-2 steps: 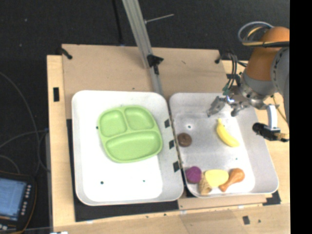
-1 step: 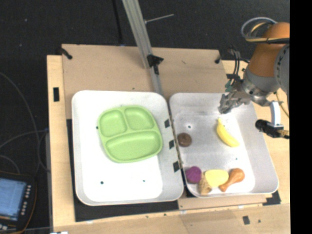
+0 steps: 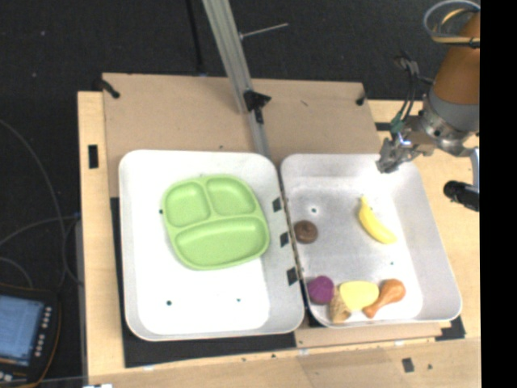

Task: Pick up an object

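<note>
The right bin (image 3: 347,176) holds a yellow banana (image 3: 375,221), a brown round piece (image 3: 305,231), a purple piece (image 3: 321,288), a pale yellow piece (image 3: 356,292), a tan cone-like piece (image 3: 338,309) and an orange drumstick (image 3: 386,295). My gripper (image 3: 389,160) hangs over the bin's far right corner, above and beyond the banana, with nothing seen between its fingers.
The left bin (image 3: 145,297) carries a green divided plate (image 3: 216,221). A slanted metal pole (image 3: 234,63) stands behind the bins, its foot near the seam between them. The arm's orange band (image 3: 459,75) is at the far right.
</note>
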Available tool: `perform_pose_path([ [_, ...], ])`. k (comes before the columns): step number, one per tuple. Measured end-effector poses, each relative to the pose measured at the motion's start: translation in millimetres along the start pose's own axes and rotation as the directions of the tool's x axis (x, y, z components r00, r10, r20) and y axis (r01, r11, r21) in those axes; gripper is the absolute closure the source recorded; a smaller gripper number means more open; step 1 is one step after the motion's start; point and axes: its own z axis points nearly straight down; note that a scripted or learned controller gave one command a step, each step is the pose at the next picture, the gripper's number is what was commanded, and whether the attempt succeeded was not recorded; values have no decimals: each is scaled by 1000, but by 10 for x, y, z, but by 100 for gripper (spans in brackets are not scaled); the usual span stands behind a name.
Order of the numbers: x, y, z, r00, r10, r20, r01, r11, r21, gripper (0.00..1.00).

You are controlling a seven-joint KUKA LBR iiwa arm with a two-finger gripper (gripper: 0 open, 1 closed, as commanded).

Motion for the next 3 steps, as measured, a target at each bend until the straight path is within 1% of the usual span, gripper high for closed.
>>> perform_pose_path([
  [1,-12,-1,216,1000,1,-1,-1,1000,9,100],
  [2,494,-71,246,1000,-2,-4,2,1000,8,100],
  [3,978,-268,120,1000,-2,-4,2,1000,7,100],
])
